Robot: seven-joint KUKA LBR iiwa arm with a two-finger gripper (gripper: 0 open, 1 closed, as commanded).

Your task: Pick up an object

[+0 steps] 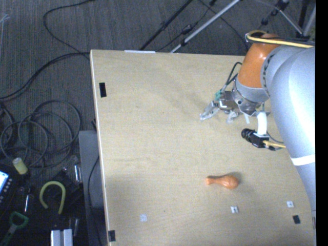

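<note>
One orange object [223, 181] | lies apart from gripper [219, 111] | bare board [154, 137] between

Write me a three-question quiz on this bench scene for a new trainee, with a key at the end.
1. True or false: the orange pear-shaped object lies on the wooden board, apart from the pincer.
2. Which side of the picture does the arm come in from?
A. left
B. right
C. bottom
3. Fill in: on the floor left of the board, near the coiled black cables, lies a yellow-green ____-shaped item.

Key
1. True. The object lies nearer the camera than the pincer, with bare board between them.
2. B
3. hook, or U
</note>
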